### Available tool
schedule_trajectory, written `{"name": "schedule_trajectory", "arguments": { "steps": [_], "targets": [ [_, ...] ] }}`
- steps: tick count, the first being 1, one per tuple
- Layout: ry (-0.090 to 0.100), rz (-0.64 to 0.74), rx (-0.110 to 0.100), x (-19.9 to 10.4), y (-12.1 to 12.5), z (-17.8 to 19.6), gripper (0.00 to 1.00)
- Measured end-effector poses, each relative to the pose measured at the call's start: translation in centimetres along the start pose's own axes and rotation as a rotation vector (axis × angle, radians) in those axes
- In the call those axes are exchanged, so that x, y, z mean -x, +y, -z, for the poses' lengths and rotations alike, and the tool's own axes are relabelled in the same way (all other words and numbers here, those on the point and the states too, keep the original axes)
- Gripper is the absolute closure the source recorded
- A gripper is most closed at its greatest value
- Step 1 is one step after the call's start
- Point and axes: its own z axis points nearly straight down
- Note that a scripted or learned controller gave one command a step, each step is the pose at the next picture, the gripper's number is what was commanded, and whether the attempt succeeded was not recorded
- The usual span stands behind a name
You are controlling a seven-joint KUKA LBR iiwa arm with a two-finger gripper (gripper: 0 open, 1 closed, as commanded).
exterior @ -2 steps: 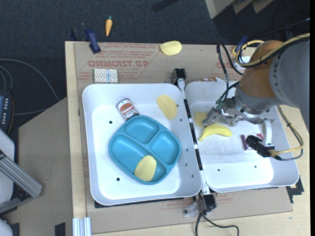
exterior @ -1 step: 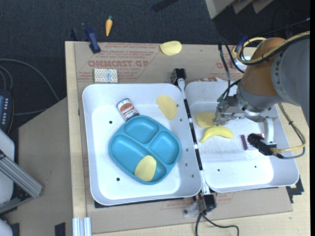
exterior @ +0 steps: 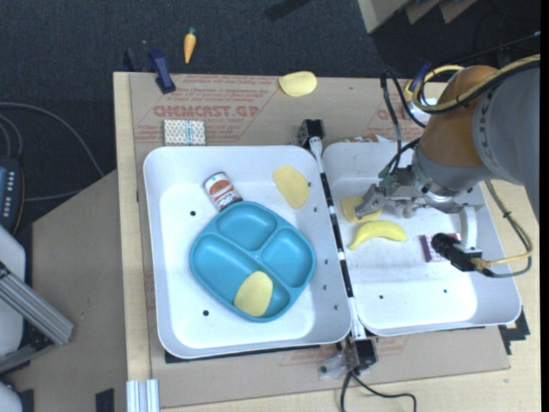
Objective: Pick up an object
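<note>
Banana (exterior: 378, 233) lies just beside the claw (exterior: 383, 202) in right bin (exterior: 429, 312).

I see a plate (exterior: 249, 251) centred in the left bin (exterior: 171, 197), a can (exterior: 221, 190) behind it, and a banana (exterior: 378, 233) in the right bin (exterior: 412, 303).

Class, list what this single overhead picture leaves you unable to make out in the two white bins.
1. Camera view: the pale yellow piece by the left wall of the right white bin is partly covered by the gripper, so its full shape is hidden.
2. The small round can with a red label in the left white bin: print too small to read.
3. The right white bin's far right corner: the grey arm hides it.
</note>
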Motion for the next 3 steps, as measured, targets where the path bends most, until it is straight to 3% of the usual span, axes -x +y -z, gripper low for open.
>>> {"name": "schedule_trajectory", "arguments": {
  "steps": [1,2,3],
  "targets": [
    [0.001,0.0,-0.003,-1.5,-1.9,-1.0,0.0],
    [0.001,-0.001,-0.001,-1.5,-1.8,0.0,1.0],
    [0.001,-0.001,-0.002,-1.5,-1.8,0.0,0.0]
  ]
}}
